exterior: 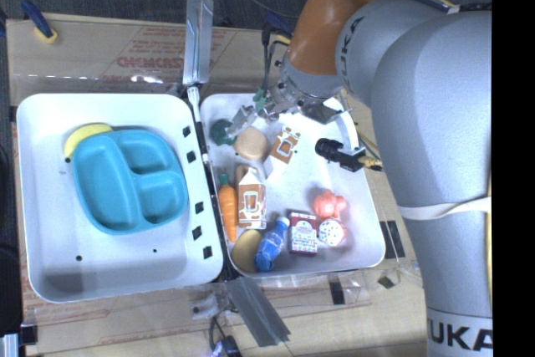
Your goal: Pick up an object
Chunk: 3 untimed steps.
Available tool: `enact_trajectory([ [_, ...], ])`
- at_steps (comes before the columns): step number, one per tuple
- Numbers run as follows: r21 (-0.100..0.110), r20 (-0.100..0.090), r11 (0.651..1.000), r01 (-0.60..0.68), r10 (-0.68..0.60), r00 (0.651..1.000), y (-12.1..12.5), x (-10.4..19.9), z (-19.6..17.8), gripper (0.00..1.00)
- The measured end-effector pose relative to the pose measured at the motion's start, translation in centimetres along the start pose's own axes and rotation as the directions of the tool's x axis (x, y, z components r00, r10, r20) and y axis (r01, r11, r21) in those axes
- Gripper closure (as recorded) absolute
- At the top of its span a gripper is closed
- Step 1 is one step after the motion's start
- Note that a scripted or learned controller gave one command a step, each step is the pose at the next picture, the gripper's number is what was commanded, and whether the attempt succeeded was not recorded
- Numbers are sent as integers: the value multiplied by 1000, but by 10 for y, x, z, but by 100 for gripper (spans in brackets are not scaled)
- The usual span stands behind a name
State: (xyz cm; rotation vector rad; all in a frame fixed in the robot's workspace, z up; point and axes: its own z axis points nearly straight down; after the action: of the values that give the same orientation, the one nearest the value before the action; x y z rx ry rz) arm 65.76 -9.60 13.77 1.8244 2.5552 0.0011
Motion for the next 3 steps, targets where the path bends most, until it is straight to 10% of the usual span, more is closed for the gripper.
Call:
enact_trajectory([
  [1, 5, -3, 995, 95, -95, 995, -68, -20, 47, 0],
  [2, 3, -1, 998, -66, 66, 998, -11, -31, 46, 0],
  [3, 2, 0, 998, -61, 61, 998, -10, -31, 35, 100],
])
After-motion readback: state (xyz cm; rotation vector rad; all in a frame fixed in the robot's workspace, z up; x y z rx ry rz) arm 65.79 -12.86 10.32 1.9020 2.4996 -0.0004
